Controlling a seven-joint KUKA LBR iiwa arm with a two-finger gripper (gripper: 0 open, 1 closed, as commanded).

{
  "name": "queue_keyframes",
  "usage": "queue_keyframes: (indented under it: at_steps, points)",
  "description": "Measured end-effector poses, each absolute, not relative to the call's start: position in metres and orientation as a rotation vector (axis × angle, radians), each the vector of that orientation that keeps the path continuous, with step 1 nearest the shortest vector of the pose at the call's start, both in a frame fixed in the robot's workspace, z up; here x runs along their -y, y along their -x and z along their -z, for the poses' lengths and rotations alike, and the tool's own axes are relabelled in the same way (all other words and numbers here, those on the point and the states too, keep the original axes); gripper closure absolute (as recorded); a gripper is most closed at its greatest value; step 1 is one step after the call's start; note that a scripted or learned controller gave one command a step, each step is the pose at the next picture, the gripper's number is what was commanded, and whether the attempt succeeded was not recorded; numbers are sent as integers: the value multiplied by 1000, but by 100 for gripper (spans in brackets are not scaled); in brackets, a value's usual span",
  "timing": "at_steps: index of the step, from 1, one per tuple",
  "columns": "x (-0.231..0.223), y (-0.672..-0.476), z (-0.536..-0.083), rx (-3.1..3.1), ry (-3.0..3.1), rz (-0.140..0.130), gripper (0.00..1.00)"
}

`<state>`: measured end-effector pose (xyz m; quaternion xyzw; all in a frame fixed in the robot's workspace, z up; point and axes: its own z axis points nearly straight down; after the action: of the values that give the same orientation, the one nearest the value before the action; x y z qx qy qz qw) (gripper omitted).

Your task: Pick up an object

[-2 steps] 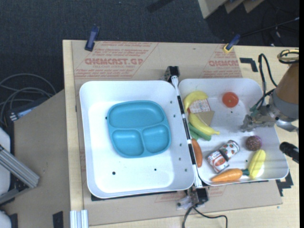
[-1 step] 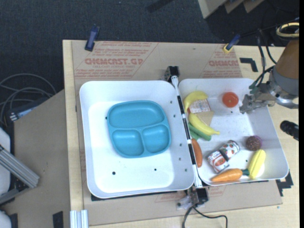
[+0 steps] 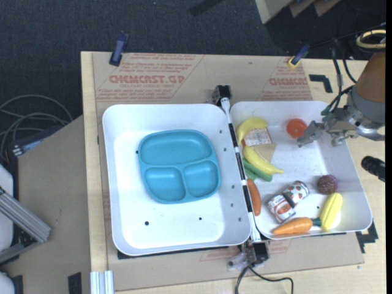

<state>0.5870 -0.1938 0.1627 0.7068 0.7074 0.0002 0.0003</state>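
A robotics lab: white bins (image 3: 122,164) on a clamped board (image 3: 153,78), loose cables (image 3: 24,127), dark carpet.

We read red print on the brown board (image 3: 184,72) under the bins: "CHEMCAST GP" in large letters left of centre, repeated at the right, partly cut off by the right bin (image 3: 343,112). The smaller lines around it are too fine for us to read. The can (image 3: 288,201) bears a label we cannot make out.

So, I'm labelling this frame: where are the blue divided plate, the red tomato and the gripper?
blue divided plate (image 3: 179,164): camera view, on its centre ridge.
red tomato (image 3: 296,127): camera view, middle of its top.
gripper (image 3: 321,135): camera view, midway between its fingertips.
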Motion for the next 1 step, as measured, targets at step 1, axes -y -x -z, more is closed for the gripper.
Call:
queue_keyframes:
  at_steps: [1]
  points:
    - [162,-643,-93,-2222,-2220,-1,0]
